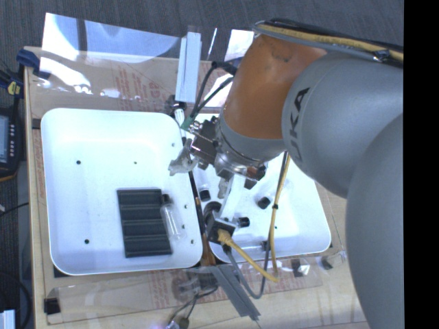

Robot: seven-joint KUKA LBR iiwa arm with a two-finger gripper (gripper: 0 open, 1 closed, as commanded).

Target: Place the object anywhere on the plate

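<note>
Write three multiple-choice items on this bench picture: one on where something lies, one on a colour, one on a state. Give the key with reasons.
1. Where does the dark ribbed block lie?
A. In the left bin, near its front
B. In the right bin
C. On the floor beside the bench

2. What colour is the band above the arm's wrist?
A. Blue
B. Orange
C. Green

3. How does the small clear tube lie relative to the ribbed block?
A. On top of its middle
B. Along its right edge, lying flat
C. Standing upright in the far corner of the bin

Key:
1 A, the block rests on the white floor of the left bin, toward the near side.
2 B, the broad band on the grey arm is orange.
3 B, the tube lies flat against the block's right side.
</note>
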